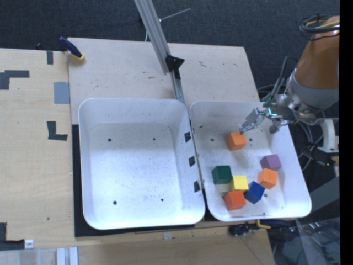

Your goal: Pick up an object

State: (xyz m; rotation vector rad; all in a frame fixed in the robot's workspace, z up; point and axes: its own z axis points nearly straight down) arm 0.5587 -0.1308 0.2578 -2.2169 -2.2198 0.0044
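Wooden bench [33,148], dark carpet floor [83,10]

A: Does any writing show on the bins [88,112] or the blocks [236,141]?

B: None that can be read. No label, brand or number stands on the bench [121,65] either; its dark tape marks [53,130] spell nothing.

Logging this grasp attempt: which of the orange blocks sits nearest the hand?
The orange block lying alone in the right bin's upper part, just below the hand; the other two sit in the lower cluster.
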